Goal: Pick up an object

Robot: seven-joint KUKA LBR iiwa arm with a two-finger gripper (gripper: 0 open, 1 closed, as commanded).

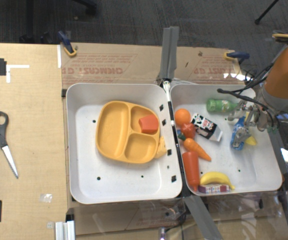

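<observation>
My gripper hangs low over the right part of the right bin, under the grey wrist with its orange band. A blue object lies just below and left of it, beside a small yellow piece; whether the gripper touches the blue object is unclear. In the same bin lie a green bottle, an orange, a black-and-white carton, a carrot, a red cylinder and a banana.
The left bin holds a yellow divided plate with a red block in one compartment. Scissors lie on the wooden bench at the left. A grey divider bar stands between the bins at the back.
</observation>
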